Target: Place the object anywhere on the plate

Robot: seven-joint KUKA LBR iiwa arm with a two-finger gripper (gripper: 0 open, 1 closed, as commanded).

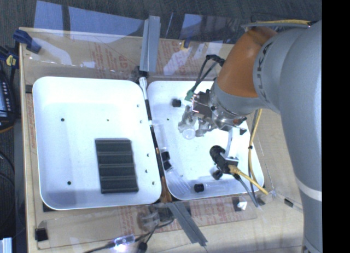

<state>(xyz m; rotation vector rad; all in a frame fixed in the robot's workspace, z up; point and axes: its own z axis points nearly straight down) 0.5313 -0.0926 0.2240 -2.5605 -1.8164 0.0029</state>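
The object to be moved is, by my reading, one of the small black things lying loose in the right bin point(164, 96), just right of the frame's centre, though I cannot tell which. The upper black piece point(176, 103) sits near the top of that bin. The side black piece point(166, 160) lies against the bin's left wall, and the lower black piece point(198, 188) rests near its bottom edge. None of them is lifted; all appear to lie flat on the white floor. The gripper point(191, 125) hangs over the middle of this bin, below and to the right of the upper black piece and apart from it. Whether the jaws are apart or together I cannot tell, and I see nothing I could call held between them. The arm point(284, 82) fills the right of the frame behind it. The plate point(116, 165), a dark ribbed rectangle, lies in the lower middle of the left bin point(82, 104), well apart from the gripper, and nothing rests on it. Both bins stand on the counter point(109, 219). So I judge the task barely begun: picking up, carrying across the divider and setting down on the plate are all left.
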